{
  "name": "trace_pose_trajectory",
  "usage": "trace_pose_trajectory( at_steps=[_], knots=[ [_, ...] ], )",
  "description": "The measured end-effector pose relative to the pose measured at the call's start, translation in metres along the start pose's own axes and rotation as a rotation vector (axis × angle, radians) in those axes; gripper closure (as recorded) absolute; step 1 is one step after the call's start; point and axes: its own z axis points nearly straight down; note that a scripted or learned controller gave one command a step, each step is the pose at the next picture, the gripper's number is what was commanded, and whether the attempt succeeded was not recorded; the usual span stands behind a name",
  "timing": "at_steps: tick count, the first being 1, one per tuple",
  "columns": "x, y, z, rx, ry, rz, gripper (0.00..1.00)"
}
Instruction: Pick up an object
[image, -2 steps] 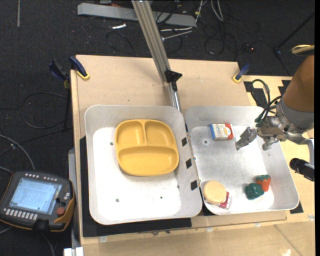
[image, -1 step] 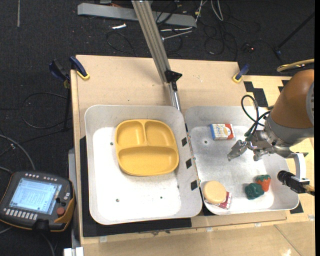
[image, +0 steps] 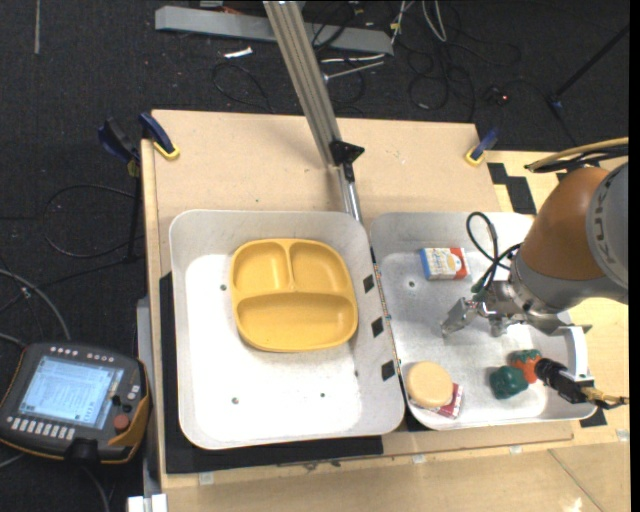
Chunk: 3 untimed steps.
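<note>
My gripper (image: 462, 318) hangs low over the middle of the right bin (image: 400, 300), above bare floor. A small blue, white and orange box (image: 443, 262) lies just behind it, near the bin's back. Toward the front left of that bin sits a round tan bun-like piece (image: 430, 385) on a reddish wrapper. To the gripper's front right lie a green toy (image: 506, 381) and a small orange-red piece (image: 525, 357) close together. The gripper touches none of them as far as I can see.
The left bin (image: 190, 300) holds a yellow divided plate (image: 293, 294) in its back half. A metal pole (image: 312, 80) slants in from the top to the seam between the bins. The orange-banded arm (image: 575, 250) covers the right bin's right side.
</note>
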Motion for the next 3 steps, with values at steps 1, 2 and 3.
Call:
trace_pose_trajectory(
  at_steps=[1, 2, 3],
  knots=[
    [-0.001, 0.002, -0.014, -0.007, -0.002, 0.0, 1.0],
    [0.004, 0.007, -0.076, -0.013, -0.003, -0.003, 1.0],
    [0.009, 0.012, -0.12, -0.012, -0.004, -0.004, 1.0]
  ],
)
